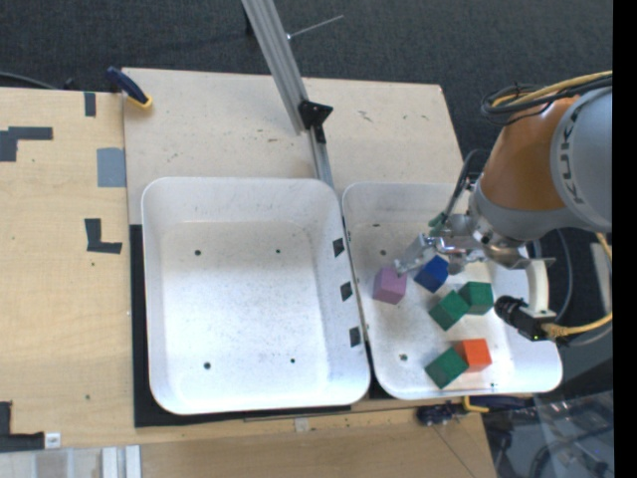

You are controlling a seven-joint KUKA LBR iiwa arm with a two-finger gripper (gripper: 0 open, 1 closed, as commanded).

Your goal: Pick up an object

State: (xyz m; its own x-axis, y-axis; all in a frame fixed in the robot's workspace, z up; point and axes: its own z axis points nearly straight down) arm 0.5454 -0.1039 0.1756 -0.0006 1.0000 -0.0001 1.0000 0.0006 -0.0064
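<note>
Gripper is low over the right bin, coming in from the right edge. The blue cube sits right at the fingertips, on their near side, looks touching or nearly so. Can't tell whether the cube is between the fingers or just beside them: the metal finger parts overlap its far edge from this slant. Jaw opening: can't tell either, too small and cluttered to read

Blue cube is roughly mid-bin, turned so a corner points near-left, no real long axis, so approach angle matters less than centring. My read: the key offset is near/far, cube centre lies slightly nearer the camera than the fingertip midpoint

Neighbours: purple cube just left of the blue one, small gap. Two green cubes just near-right of it, close together. Another green cube and an orange cube touching each other at the bin's near edge, well apart from the gripper

Risk as I judge it: tight cluster, a finger could land on the purple cube or the closer of the two green cubes and shove things instead of closing on the blue one
</note>
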